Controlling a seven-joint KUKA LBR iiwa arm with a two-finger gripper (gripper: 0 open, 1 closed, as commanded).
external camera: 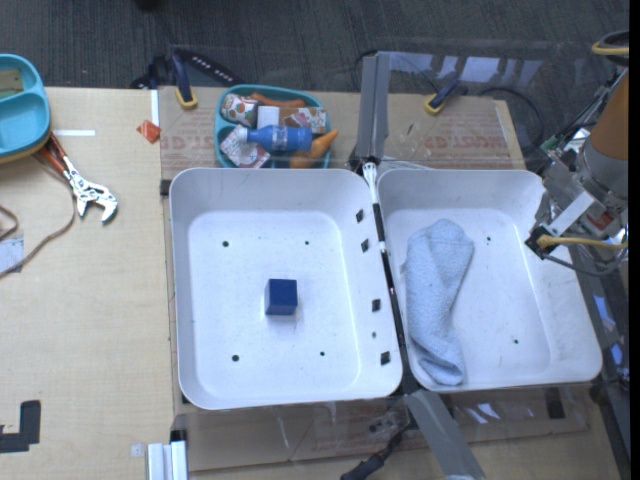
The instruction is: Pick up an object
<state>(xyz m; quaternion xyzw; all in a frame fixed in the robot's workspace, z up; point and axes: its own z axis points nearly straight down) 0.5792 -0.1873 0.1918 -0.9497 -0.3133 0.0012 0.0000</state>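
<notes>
A small blue cube [281,297] rests near the middle of the left white bin [190,268]. A crumpled pale grey cloth [437,293] lies along the left side of the right white bin [530,368], running from its middle to its front edge. My gripper [563,200] hangs over the right rim of the right bin, well to the right of the cloth and far from the cube. The arm's orange band [612,128] is at the frame's right edge. Nothing is seen in the gripper.
A teal bowl [228,103] of mixed small items stands behind the left bin. A wrench [88,196] and a teal tray [20,118] lie on the wooden bench to the left. Orange-handled clamps [183,90] sit at the back edge.
</notes>
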